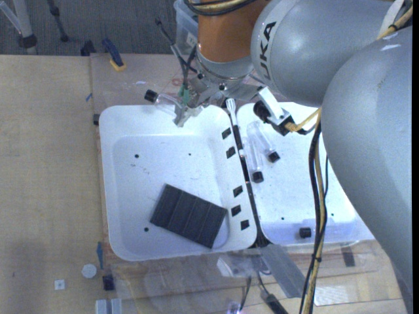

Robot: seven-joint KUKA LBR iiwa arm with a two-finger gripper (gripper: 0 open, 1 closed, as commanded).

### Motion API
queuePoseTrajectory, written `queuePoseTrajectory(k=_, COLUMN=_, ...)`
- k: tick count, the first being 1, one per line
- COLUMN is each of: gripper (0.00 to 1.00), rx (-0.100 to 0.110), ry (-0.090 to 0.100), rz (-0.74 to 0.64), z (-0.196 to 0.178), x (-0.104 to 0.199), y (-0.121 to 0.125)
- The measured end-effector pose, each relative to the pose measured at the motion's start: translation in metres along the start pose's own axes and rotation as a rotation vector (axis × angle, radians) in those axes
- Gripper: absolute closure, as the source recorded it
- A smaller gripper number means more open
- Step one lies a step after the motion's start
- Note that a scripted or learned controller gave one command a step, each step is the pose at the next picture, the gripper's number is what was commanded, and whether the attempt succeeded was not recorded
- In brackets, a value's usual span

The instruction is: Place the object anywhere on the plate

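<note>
We look down at a slant on two shallow white bins side by side. The grey arm with its orange band reaches in from the upper right, and its gripper (183, 113) hangs over the upper rim of the left bin (108, 175). A slim clear tube with a black cap (159, 99) – most likely the object – juts left from the gripper's tip. We cannot tell whether the tool is closed on it or merely beside it. The plate, a dark ribbed slab (188, 216), lies flat in the lower part of the same bin, well apart from the gripper. Similar clear tubes (256, 139) lie in the right bin (294, 201). We judge the risk to be rolling – a round tube released high or off-centre could bounce off the slab onto the bin floor.
</note>
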State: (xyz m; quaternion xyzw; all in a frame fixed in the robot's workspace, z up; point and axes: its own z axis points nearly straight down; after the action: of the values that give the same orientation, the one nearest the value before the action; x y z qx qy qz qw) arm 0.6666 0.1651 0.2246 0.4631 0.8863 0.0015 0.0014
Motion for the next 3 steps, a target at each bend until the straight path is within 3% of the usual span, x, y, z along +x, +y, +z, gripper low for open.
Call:
queuePoseTrajectory(k=1, gripper=1.0, rx=0.004, ry=0.002, rz=0.045, z=0.029, x=0.035, y=0.024)
queuePoseTrajectory(k=2, gripper=1.0, rx=0.002, ry=0.0, rz=-0.009, z=0.029, x=0.038, y=0.026)
queuePoseTrajectory(k=3, gripper=1.0, rx=-0.001, ry=0.0, rz=-0.275, z=0.018, x=0.045, y=0.031)
